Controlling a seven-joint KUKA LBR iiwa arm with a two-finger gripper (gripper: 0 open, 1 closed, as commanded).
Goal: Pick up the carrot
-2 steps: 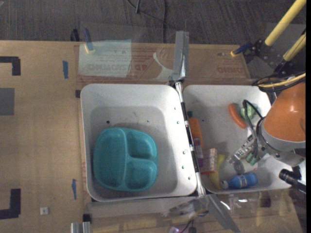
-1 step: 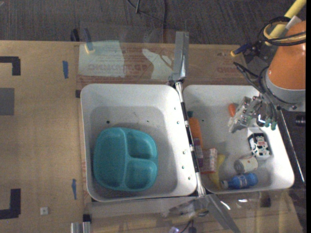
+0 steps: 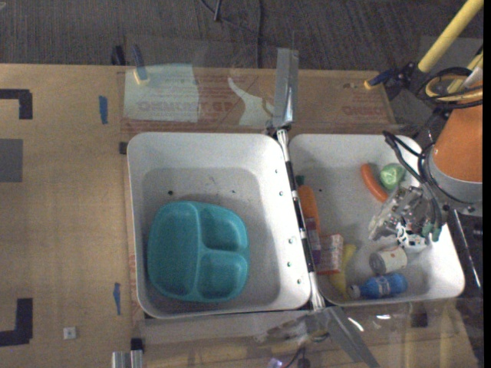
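Note:
The carrot (image 3: 308,207) is a slim orange piece with a small dark top, lying lengthwise against the left wall of the right bin (image 3: 337,153). My gripper (image 3: 399,222) hangs low over the right half of that bin, well to the right of the carrot and apart from it. It sits just above a small grey-white can (image 3: 388,261). No object shows between its tips. The grey arm with its orange band (image 3: 460,153) comes in from the right edge.
An orange-red sausage-shaped piece (image 3: 374,181) and a green round piece (image 3: 392,175) lie at the bin's back right. A pink box (image 3: 331,253), a yellow piece (image 3: 347,257) and a blue bottle (image 3: 380,286) lie near the front. The left bin (image 3: 153,159) holds a teal divided plate (image 3: 198,251).

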